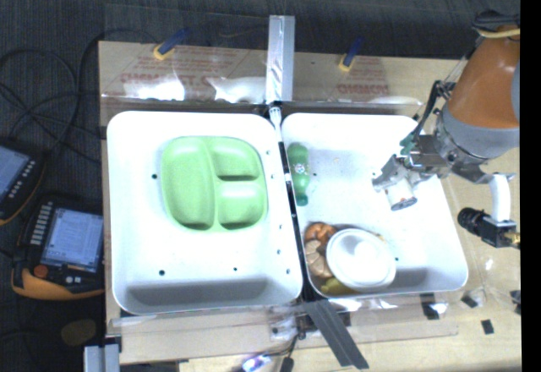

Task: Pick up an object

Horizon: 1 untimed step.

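In the right bin [423, 277] a white bowl [361, 258] lies near the front, with several small brownish and yellow items [316, 245] heaped against its left side. A green bottle [298, 169] lies along the bin's left wall. My gripper [396, 186] hangs over the right part of this bin, up and to the right of the bowl, and its two fingers stand apart with nothing between them.
The left bin [135, 269] holds a green divided tray [213, 181]. A metal post [280, 53] rises behind the wall between the bins. Tablets and cables lie off the bench at the left. A black fitting [483, 227] sits at the right bin's edge.
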Tool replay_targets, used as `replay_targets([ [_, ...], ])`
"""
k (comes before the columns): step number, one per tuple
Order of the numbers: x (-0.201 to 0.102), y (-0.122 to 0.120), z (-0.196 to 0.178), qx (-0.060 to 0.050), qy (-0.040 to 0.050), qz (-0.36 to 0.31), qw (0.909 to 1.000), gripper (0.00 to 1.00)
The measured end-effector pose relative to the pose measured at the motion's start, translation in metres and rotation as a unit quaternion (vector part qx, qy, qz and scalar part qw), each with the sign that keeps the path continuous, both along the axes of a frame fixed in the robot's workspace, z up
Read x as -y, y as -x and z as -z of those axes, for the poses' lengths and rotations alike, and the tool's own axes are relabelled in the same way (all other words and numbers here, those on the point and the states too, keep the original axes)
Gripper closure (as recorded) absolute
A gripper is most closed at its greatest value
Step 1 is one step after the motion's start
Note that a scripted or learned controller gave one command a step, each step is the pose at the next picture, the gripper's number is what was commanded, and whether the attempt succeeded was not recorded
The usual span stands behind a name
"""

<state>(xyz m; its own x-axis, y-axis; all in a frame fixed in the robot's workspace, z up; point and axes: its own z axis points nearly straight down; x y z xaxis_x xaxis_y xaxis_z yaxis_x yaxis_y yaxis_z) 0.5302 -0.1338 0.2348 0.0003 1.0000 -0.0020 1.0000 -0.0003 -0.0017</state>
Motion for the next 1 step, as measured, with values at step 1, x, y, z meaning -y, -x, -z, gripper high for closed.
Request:
replay_targets([
  [1,-0.0341,0.0095,0.0194,-0.001,-0.0011,0.105,0.9944,1.00],
])
